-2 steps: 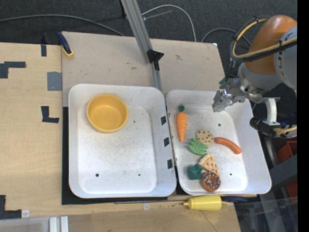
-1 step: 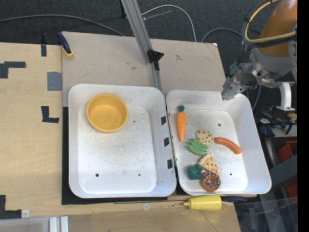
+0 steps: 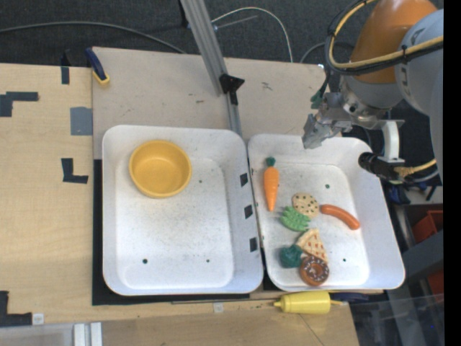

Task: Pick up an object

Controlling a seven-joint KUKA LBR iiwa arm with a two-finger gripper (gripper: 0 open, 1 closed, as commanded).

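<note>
My gripper (image 3: 315, 132) hangs over the back rim of the right bin (image 3: 374, 265), with nothing visible between its fingers. In that bin lie a carrot (image 3: 271, 185), a cookie (image 3: 305, 205), a green leafy piece (image 3: 294, 219), a sausage (image 3: 340, 216), a pizza slice (image 3: 312, 244), a dark green broccoli piece (image 3: 290, 256) and a chocolate doughnut (image 3: 314, 270). The carrot is the nearest, lying below and left of the gripper.
A yellow bowl (image 3: 160, 167) sits in the back left of the left bin (image 3: 180, 265). A yellow mustard bottle (image 3: 305, 303) lies on the bench in front of the right bin. A slanted metal pole (image 3: 209, 42) rises behind the bins.
</note>
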